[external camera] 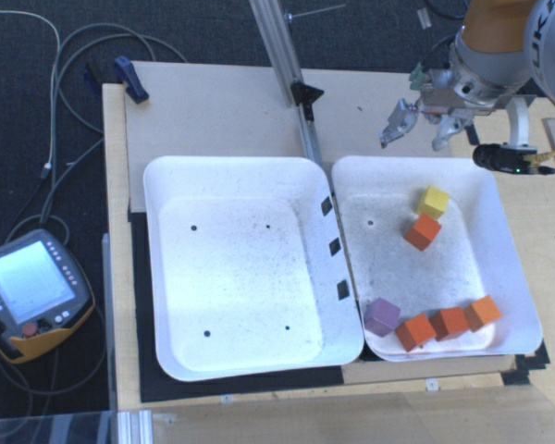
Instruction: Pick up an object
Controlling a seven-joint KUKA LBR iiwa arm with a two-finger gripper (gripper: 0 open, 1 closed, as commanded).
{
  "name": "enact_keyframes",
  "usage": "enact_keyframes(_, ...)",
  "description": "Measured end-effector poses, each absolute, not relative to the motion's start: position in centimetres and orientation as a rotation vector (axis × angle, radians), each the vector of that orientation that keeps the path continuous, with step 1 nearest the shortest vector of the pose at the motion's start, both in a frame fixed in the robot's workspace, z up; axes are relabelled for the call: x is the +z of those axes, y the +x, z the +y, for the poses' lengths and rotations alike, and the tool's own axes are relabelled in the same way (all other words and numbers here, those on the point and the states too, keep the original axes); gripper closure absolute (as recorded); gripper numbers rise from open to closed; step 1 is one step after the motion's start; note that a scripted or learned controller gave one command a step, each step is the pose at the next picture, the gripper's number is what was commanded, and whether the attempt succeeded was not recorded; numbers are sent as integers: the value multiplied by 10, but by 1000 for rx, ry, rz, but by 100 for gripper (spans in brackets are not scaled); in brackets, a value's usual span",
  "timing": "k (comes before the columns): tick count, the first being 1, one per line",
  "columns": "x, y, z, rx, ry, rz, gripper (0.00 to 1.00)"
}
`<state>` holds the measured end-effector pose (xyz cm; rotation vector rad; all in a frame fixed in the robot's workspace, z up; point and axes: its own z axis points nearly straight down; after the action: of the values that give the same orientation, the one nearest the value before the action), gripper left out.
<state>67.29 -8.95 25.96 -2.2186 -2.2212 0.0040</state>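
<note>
The right bin [511, 248] holds several small blocks. A yellow block [434, 201] and an orange block [423, 232] lie near its far side. Along its near edge sit a purple block [382, 315] and three orange blocks [448, 323] in a row. My gripper [420, 133] hangs high above the bin's far rim, at the top right of the camera view. Its two fingers [397, 123] are spread apart with nothing between them.
The left bin [166, 248] lies beside the right one, with black clips [333, 245] on the shared rim. A slanted metal post [277, 35] rises from the bench behind the bins. A teach pendant [28, 294] and cables lie on the floor at left.
</note>
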Motion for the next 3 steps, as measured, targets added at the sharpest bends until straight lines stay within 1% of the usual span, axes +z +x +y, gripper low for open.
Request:
enact_keyframes(1, 148, 664, -141, 11, -2220, -2212, 0)
enact_keyframes(2, 118, 637, -153, -20, -2231, -2239, 0)
enact_keyframes(3, 99, 581, -122, 3, -2216, -2218, 0)
